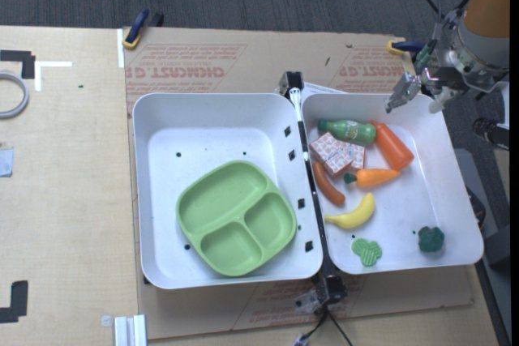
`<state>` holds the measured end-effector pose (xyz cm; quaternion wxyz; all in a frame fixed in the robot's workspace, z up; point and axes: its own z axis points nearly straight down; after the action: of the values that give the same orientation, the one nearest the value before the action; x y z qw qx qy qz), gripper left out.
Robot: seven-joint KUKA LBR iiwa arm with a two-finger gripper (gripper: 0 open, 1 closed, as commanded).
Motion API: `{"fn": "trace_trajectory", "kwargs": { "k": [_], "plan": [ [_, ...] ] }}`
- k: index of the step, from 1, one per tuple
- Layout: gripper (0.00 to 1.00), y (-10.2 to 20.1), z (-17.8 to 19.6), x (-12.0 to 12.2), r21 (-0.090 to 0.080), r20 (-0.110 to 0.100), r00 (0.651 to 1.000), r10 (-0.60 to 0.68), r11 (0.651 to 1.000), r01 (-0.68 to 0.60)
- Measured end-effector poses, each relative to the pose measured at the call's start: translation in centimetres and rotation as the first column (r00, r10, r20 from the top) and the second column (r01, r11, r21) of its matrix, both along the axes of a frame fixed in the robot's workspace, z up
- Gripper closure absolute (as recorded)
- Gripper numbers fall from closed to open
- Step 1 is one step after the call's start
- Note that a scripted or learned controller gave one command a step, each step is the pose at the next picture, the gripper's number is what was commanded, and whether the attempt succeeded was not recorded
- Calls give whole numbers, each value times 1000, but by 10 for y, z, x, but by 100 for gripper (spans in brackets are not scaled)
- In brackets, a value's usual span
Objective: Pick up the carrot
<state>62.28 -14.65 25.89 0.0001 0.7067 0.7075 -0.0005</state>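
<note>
A pale wood counter [65,198] under a cardboard sheet [211,65] carries two white bins side by side, with dark carpet beyond. Nearest in the right bin [454,174] lie a green leafy piece [367,252] and a broccoli [431,238], well apart. Just past them sits a banana [355,212], and beside it, along the bin's left wall, a sausage [328,181]. The carrot [374,177] lies near the middle of this bin, its tip pointing right, just beside a patterned box [338,151]. Behind it rest an orange pepper-like piece [393,145] and a green bottle [349,130] on its side. The left bin [154,174] holds a green divided plate [236,217]. The tool [422,93] hovers above the right bin's far edge, well apart from the carrot, its fingers spread with nothing between them.
</note>
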Motion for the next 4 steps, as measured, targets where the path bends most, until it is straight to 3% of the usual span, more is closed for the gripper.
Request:
{"fn": "trace_trajectory", "kwargs": {
  "k": [1,2,3,4],
  "plan": [
    [0,36,-84,-28,0,0,963,269,963,-269],
    [0,23,-165,-68,-3,5,939,344,939,-344],
    [0,-9,-166,-123,0,1,878,479,878,-479],
    [0,-19,-166,-103,-1,2,853,521,853,-521]
  ]
}}
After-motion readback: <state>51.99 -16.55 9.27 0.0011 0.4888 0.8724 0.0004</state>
